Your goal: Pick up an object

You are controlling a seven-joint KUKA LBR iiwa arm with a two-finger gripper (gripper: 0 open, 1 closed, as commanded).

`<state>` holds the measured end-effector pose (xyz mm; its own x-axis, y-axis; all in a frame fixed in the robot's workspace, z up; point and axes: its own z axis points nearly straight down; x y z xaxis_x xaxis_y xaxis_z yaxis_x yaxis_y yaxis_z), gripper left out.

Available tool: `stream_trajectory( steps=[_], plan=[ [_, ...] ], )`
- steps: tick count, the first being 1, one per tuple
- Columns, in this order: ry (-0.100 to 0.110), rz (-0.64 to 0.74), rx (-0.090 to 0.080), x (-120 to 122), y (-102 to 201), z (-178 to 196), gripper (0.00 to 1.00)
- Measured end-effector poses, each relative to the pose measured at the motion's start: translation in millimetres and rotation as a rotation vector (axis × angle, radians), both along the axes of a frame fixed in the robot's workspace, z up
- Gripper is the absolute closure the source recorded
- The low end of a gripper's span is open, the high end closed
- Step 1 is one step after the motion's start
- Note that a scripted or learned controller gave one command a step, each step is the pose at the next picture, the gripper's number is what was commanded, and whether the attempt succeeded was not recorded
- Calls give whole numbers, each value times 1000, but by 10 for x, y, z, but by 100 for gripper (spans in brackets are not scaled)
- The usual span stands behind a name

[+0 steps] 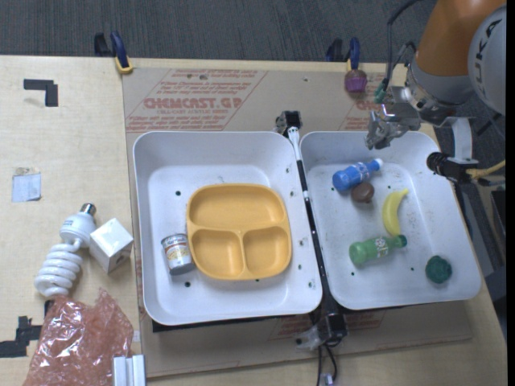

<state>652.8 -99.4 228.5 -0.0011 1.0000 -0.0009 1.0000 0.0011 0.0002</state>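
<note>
The right bin (451, 284) holds a blue bottle (354, 174), a small brown round object (364, 192), a yellow banana (393, 211), a green bottle (376, 249) and a dark green round object (438, 269). My gripper (378, 137) hangs over the bin's far edge, above and to the right of the blue bottle, with nothing between its fingers. In the left bin (153, 296) lie a yellow divided tray (239, 232) and a small can (175, 254) beside it.
On the bench to the left lie a white spiral bulb (64, 256), a small white box (111, 244) and a pink crumpled bag (76, 344). Blue clamps (121, 55) hold the board at the back. A purple object (356, 80) sits behind the right bin.
</note>
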Motion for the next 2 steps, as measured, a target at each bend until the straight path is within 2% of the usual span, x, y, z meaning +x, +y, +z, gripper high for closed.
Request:
stream_trajectory(
  steps=[1, 2],
  plan=[
    [0, -3, 0, -811, -229, -1197, 0],
    [1, -3, 1, -1483, -46, -1361, 0]
  ],
)
